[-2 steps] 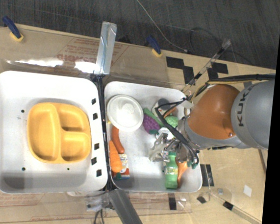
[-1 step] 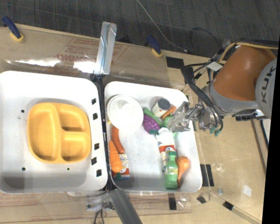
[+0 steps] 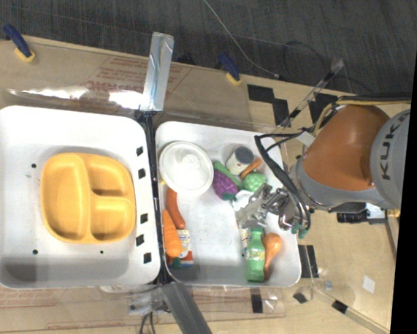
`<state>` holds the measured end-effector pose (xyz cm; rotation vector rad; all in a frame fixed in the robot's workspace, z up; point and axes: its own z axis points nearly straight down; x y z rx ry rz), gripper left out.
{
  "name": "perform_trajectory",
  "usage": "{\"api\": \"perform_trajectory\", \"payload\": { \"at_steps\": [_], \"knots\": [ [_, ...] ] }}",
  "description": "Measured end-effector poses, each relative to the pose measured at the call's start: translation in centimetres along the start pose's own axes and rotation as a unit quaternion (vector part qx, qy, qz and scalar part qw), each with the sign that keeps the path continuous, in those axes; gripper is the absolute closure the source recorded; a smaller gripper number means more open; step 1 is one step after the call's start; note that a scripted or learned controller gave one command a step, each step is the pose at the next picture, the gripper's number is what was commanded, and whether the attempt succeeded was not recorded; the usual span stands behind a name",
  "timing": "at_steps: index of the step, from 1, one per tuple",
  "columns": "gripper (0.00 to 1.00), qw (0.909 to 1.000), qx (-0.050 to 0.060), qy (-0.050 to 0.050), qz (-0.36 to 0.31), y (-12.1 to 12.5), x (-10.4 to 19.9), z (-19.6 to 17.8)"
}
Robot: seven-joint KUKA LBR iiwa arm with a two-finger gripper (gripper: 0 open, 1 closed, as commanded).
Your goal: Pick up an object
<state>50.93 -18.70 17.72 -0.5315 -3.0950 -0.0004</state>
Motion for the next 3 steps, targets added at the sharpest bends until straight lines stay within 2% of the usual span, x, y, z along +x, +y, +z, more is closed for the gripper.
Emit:
{"api": "perform_trajectory", "payload": {
  "at_steps": [1,2,3],
  "knots": [
    [1.00,0.9999,0.000,0.000,-0.014,-2.4,1.7,7.0],
    [1.00,0.9996,-0.001,0.000,0.027,4.6,1.6,7.6],
    [1.00,0.9838,0.000,-0.003,0.179,1.2,-0.6,-1.7]
  ]
}}
